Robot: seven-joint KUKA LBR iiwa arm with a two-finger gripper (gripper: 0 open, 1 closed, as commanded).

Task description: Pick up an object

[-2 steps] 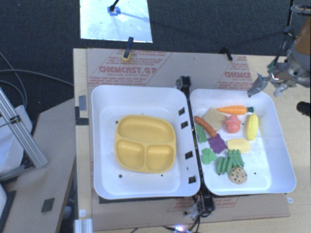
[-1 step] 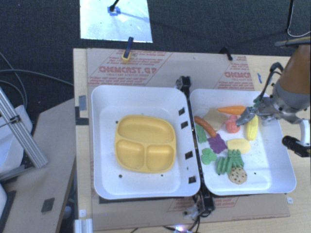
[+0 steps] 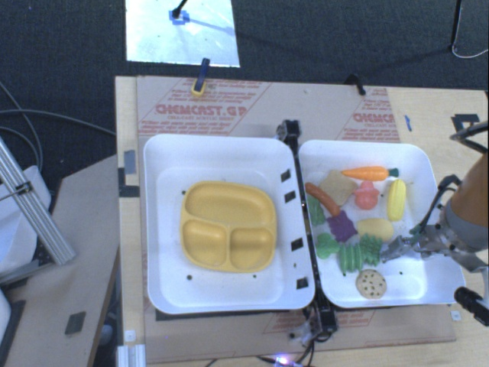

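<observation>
Now the gripper (image 3: 387, 252) reaches into the right bin (image 3: 428, 285), just right of the green vegetable (image 3: 370, 247); its fingers look narrow and hold nothing, with the cookie (image 3: 371, 284) just below.

Bright even light, soft focus, faint shadows

Arm (image 3: 466, 224) cut off at right edge.

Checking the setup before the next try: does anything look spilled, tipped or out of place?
Nothing stands out. The yellow tray lies flat in the left bin; the toy foods, including carrot and cookie, are crowded but all inside the right bin.
</observation>
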